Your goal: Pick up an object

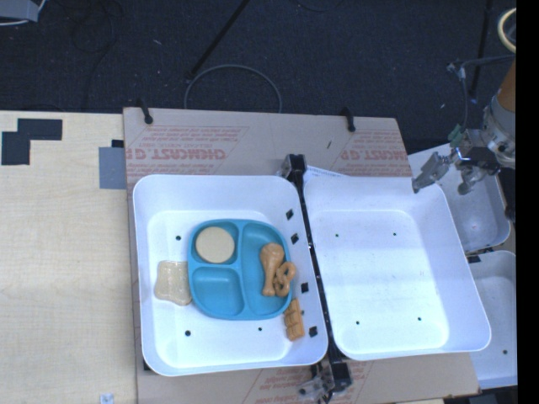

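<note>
A blue three-compartment tray (227, 297) lies in the left bin (156, 343), bearing a round tan disc (214, 244) and a knobbly tan piece (274, 268). The gripper (448, 173) hangs beyond the right bin (459, 318), jaws spread apart with nothing between them

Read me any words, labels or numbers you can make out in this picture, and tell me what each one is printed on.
"CHEMCRAFT": my best reading of the red print, upside down, on the cardboard sheet behind the left bin; blurred, so unsure.
Smaller red lines beside it: too blurred to read.
Red print on the cardboard behind the right bin and along the front edge: unreadable.
Blue tray and food pieces: no text.
</note>
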Controlling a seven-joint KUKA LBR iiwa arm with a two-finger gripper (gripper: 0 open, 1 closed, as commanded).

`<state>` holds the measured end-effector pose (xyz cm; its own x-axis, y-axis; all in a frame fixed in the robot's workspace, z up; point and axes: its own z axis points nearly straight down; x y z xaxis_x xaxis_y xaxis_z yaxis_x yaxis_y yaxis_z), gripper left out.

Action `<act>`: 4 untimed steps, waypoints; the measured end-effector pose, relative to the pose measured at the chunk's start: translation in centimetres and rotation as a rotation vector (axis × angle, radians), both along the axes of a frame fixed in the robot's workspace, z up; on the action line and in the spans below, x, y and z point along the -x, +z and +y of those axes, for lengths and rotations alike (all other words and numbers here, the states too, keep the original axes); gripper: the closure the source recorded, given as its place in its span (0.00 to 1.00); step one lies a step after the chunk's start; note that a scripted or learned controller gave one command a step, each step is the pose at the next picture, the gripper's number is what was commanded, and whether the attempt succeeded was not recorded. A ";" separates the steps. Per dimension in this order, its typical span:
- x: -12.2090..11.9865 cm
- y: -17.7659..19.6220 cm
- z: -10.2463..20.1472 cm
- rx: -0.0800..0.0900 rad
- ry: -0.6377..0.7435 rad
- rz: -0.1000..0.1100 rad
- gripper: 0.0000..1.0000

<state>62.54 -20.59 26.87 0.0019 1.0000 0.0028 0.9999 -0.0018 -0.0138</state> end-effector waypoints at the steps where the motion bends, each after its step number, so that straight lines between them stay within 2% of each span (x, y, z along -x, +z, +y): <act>1: -0.2 0.8 0.0 0.003 0.002 -0.013 0.00; 2: -0.7 -3.7 0.3 0.002 0.005 -0.008 0.00; 4: 0.9 -14.5 1.2 0.001 0.002 -0.006 0.00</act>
<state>61.67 -19.40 12.35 0.0002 1.0000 0.0020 1.0000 -0.0002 -0.0074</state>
